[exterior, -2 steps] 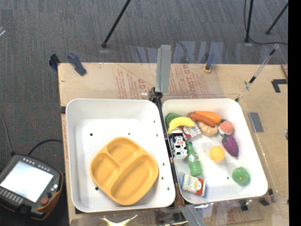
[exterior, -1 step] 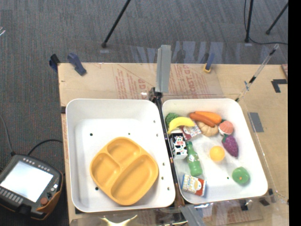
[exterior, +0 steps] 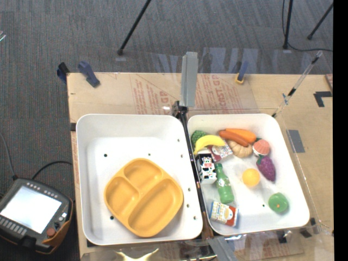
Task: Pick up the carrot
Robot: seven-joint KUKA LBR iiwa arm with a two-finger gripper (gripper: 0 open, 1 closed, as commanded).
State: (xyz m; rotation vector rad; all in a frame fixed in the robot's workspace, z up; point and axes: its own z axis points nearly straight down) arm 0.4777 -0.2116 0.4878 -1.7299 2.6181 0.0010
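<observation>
How far the gripper is open, and whether it has hold of anything, cannot be told here.

The carrot (exterior: 239, 135) lies in the right bin (exterior: 296, 170), up near that bin's far wall, stretched roughly sideways with its redder end toward the left. Just in front of it sits a tan bread piece (exterior: 241, 148), touching or nearly touching it, and a yellow banana (exterior: 209, 141) curves away from the carrot's left end. A dark green vegetable (exterior: 198, 136) is tucked behind the banana, against the bin's left wall.

To the right of the carrot is a round pink-and-red fruit (exterior: 261, 147), with a purple bunch of grapes (exterior: 266, 167) below it. Nearer the middle stand a small cow-print carton (exterior: 205, 167) and a green bottle (exterior: 223, 184) (lying on its side, cap toward the far wall), beside an orange ball (exterior: 250, 177). A juice box (exterior: 223, 213) and a green apple (exterior: 278, 203) rest near the front wall, well apart from the carrot.

The left bin (exterior: 87, 145) holds a yellow divided plate (exterior: 143, 196).
</observation>
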